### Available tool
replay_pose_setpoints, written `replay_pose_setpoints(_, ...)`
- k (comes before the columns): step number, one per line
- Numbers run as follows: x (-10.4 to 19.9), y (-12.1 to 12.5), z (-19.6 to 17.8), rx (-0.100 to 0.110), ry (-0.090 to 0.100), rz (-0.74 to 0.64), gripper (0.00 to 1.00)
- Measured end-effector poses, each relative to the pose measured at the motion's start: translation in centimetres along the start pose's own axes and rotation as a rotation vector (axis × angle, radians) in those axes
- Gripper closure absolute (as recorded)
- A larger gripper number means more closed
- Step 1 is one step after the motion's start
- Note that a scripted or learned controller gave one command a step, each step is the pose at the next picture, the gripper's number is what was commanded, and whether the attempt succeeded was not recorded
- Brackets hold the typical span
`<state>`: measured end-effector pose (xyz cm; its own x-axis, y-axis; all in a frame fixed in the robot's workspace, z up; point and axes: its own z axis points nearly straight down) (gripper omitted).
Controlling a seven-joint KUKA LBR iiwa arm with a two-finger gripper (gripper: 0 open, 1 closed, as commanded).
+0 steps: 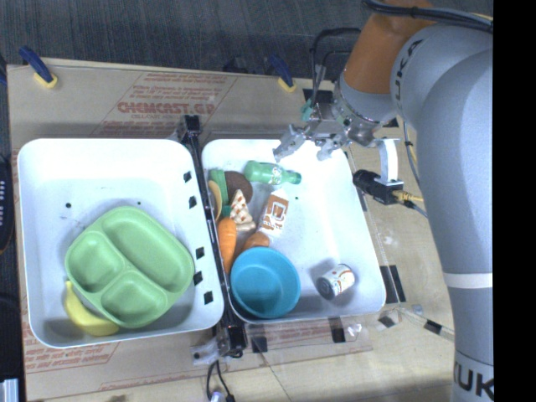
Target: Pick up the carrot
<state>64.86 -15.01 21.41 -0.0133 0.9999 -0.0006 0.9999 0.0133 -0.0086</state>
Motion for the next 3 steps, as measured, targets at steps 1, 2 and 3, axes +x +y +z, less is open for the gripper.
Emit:
replay_pose_setpoints(1,2.7,1.1,10.6,-0.012,-0.008,-0.045,0.0)
replay_pose_setpoints(2,8.4,-2.2,-4.3,-0.021,-0.005,-0.218,0.0)
replay_pose_setpoints(3,14.3,-7.4,1.4,0.005,0.0,-0.219,0.0)
